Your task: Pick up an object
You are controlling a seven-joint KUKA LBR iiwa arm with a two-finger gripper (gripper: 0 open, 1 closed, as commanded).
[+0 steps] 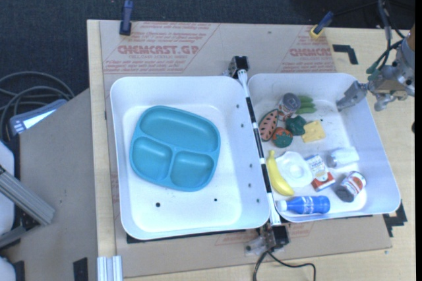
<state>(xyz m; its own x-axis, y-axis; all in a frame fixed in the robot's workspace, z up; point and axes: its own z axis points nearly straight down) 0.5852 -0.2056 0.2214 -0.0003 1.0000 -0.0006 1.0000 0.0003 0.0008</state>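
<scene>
Presently: banana (277, 177), light, smooth, probably stiff plastic, best pinched across its middle; tool (356, 93) at right bin (386, 161) rim, whether open or closed unclear.

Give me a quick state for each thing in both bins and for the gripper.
Blue plate: right way up in the left bin.
Banana: lying flat in the right bin, against the divider side.
Blue bottle: lying on its side at the near edge.
Red can: lying on its side.
Gripper: above the right bin's far corner, holding nothing.
</scene>
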